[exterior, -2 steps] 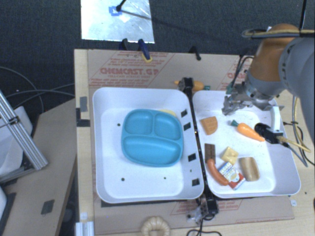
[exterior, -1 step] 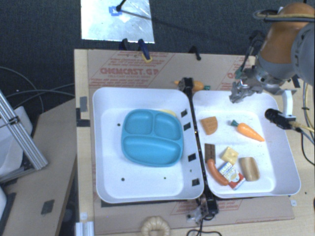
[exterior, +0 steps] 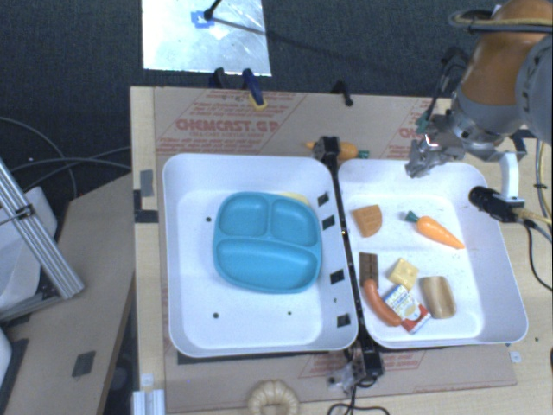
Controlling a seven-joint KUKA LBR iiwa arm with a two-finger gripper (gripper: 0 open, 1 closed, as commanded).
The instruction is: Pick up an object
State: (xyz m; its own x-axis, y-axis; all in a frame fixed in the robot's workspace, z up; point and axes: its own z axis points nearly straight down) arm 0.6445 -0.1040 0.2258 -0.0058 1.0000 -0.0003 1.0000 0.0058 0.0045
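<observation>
Red print on the brown board [exterior: 259, 124] under the bins reads partly "CHEMCAST GP". Left bin [exterior: 194, 258]: glossy blue divided plate [exterior: 268, 242], rounded, three compartments. Right bin [exterior: 497, 271]: smooth orange carrot [exterior: 436, 230] with green stub, lying far-centre; tan wedge [exterior: 369, 220] to its left; dark brown bar [exterior: 368, 268]; pale yellow block [exterior: 403, 273]; reddish sausage [exterior: 381, 303]; tan cylinder [exterior: 438, 296]; small red-and-white packet [exterior: 406, 307], print unreadable. Gripper [exterior: 422, 161] hangs over the right bin's far rim, above the worktop; finger spread cannot be told.
</observation>
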